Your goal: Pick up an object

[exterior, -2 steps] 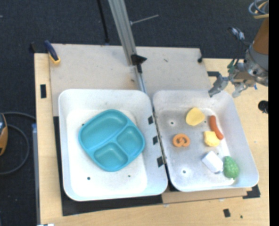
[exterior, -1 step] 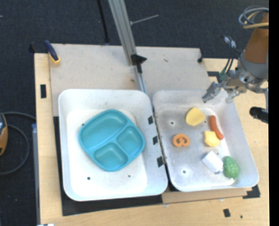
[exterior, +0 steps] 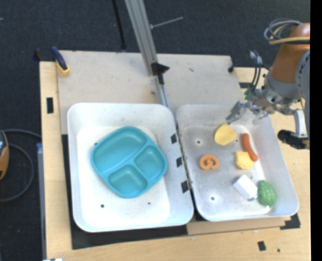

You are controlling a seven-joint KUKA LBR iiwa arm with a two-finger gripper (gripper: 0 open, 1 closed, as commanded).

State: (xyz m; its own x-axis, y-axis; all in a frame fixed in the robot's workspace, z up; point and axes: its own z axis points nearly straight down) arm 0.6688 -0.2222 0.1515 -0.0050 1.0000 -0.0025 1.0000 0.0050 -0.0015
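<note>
Nearest, at the right bin's [exterior: 280,162] front right corner: green piece [exterior: 266,193] touching a white block [exterior: 245,186]. Farther in lie a yellow chunk [exterior: 244,160], orange ring [exterior: 209,162] and red sausage [exterior: 249,146], long axis front-to-back. Yellow lemon-like piece [exterior: 224,135] sits just below-left of the gripper [exterior: 242,112], fingers spread, nothing between them, over the bin's far edge; likeliest target

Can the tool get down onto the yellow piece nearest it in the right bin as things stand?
Probably yes: the tool hovers just above the yellow piece, with nothing lying between them.
</note>
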